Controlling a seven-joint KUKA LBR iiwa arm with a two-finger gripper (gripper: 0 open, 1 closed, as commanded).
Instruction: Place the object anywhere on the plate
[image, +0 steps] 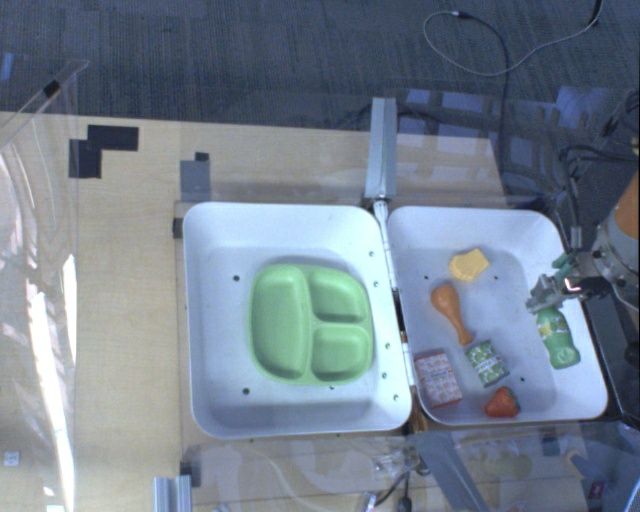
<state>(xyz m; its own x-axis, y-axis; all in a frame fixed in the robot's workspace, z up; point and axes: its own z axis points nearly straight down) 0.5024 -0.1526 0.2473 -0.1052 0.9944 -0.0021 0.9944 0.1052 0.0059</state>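
The grey arm (618, 250) shows an orange band and a metallic pincer (553, 288) with green trim.

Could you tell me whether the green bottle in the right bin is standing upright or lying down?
Lying down. The green bottle rests lengthwise on the right bin's floor, its full side visible, just below the gripper.

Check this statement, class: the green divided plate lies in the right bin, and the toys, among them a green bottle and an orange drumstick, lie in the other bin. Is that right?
One thing is wrong: the green plate lies in the left bin, as the camera view shows. The green bottle and the orange drumstick do lie in the other bin, the right bin.
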